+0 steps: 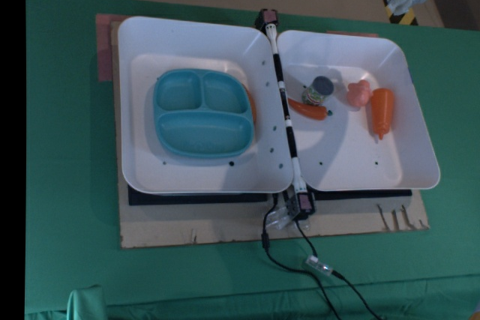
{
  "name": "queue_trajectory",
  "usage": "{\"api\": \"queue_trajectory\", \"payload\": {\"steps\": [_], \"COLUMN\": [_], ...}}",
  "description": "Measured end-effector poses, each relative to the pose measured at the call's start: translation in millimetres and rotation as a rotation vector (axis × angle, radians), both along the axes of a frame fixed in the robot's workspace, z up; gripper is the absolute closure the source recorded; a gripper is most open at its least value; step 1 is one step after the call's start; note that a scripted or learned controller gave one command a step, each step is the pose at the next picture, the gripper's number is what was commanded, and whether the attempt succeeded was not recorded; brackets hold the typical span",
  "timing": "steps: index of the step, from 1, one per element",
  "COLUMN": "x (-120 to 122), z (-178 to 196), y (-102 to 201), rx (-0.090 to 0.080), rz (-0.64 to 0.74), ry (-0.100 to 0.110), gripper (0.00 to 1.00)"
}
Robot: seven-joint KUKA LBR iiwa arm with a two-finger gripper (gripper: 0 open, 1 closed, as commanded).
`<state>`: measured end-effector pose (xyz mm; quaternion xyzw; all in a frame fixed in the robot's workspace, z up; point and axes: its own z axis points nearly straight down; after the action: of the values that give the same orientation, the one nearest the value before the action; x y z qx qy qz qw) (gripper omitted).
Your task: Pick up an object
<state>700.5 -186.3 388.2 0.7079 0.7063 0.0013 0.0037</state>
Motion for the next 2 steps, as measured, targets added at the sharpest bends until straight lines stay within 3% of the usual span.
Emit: {"api": "queue_trajectory", "payload": {"steps": [1, 2], "x": [-0.2, -0.5], "z": [37.1, 25.1], "y": [0.2, -0.2], "rx": [0.000, 0.000], "rz": [0.000, -0.001], "ry": [0.000, 0.004], "gripper": [1.00, 1.00]}}
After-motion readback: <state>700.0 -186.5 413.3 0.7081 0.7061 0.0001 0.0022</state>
